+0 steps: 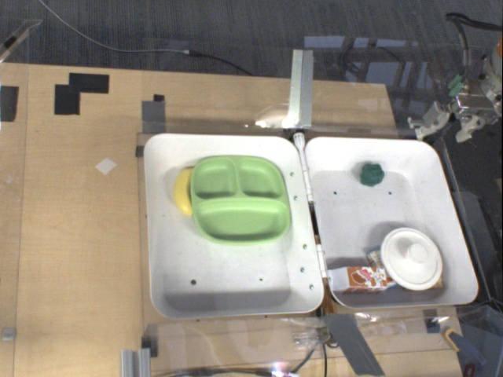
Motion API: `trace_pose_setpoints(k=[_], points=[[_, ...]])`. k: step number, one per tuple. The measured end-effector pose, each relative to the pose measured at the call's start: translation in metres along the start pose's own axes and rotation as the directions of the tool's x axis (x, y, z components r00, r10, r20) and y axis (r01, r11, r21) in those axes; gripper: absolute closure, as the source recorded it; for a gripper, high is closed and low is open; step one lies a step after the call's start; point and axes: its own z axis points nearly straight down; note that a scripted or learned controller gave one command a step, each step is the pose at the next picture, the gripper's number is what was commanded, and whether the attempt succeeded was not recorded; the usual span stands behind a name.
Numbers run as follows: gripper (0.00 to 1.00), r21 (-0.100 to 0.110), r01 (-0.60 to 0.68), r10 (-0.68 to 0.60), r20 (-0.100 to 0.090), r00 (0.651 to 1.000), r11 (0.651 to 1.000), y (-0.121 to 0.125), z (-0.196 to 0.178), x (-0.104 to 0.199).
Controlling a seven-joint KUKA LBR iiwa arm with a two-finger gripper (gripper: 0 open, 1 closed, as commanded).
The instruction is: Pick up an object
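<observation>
White plastic, two shallow bins side by side on a pale wood tabletop (pixel 71 234). Left bin (pixel 228 289): green divided tray (pixel 238 199) lying flat in the upper half, three compartments up. Yellow object (pixel 182 192) tucked against the tray's left edge, partly hidden under it.

Right bin (pixel 416 171): small dark green lump (pixel 372 173) near the upper middle, well apart from the rest. White round lidded container (pixel 411 258) in the lower right part. Orange-and-white packet (pixel 363 277) flat along the bottom wall, touching the container's left side.

Pincer (pixel 449 116) at upper right, outside the right bin's far corner, above the dark floor. Blurred and small; cannot tell whether released or clenched. Nothing seen between its tips.

Metal post (pixel 301 89) stands at the top of the seam between bins.
</observation>
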Motion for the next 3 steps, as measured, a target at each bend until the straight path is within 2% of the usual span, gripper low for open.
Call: trace_pose_setpoints(k=[1,2,3], points=[[0.0,0.003,-0.065,0.065,0.0,0.998,0.998,-0.027,0.124,-0.005],[0.0,-0.001,0.017,-0.017,0.0,1.0,1.0,-0.015,0.198,0.029],[0.0,-0.001,0.112,-0.112,0.0,0.994,0.994,0.026,0.167,0.049]])
